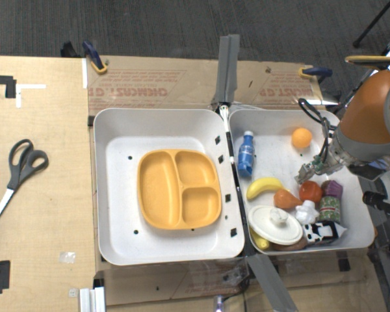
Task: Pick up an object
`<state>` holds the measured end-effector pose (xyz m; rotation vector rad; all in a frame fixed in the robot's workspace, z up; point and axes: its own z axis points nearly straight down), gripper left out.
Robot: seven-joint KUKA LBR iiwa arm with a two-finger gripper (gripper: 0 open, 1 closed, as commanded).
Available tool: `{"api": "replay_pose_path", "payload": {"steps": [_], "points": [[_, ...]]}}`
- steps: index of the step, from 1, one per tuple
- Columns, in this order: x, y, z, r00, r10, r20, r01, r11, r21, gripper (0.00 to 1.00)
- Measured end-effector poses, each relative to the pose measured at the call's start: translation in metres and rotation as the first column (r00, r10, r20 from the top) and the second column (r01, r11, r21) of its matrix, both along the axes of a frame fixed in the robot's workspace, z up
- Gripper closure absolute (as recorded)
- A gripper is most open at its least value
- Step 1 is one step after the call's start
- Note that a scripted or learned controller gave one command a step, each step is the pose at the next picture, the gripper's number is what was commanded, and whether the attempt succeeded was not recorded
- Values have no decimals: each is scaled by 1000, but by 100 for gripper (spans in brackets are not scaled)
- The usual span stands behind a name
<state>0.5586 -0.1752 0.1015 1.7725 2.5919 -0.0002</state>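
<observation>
White lidded pot (pixel 277 223) in right bin (pixel 273 120), yellow tray (pixel 179 188) in left bin (pixel 110 174)

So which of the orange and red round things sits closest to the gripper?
The red ball, just below the gripper. The orange ball lies farther off, toward the bin's back wall.

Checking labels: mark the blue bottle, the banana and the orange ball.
Blue bottle (pixel 246 155), camera view, middle of its body.
Banana (pixel 264 187), camera view, middle of its curve.
Orange ball (pixel 301 138), camera view, centre of the ball.

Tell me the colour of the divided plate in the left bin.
The divided plate is yellow-orange, seen in the camera view.
</observation>
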Motion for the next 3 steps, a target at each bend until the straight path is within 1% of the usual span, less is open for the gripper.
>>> {"api": "replay_pose_path", "payload": {"steps": [1, 2, 3], "points": [[0, 0, 0, 1000, 0, 0, 0, 1000, 0, 0], [-40, -15, -8, 993, -121, 4, 121, 993, 0, 0], [-39, -15, 1, 993, -118, 5, 118, 993, 0, 100]]}}
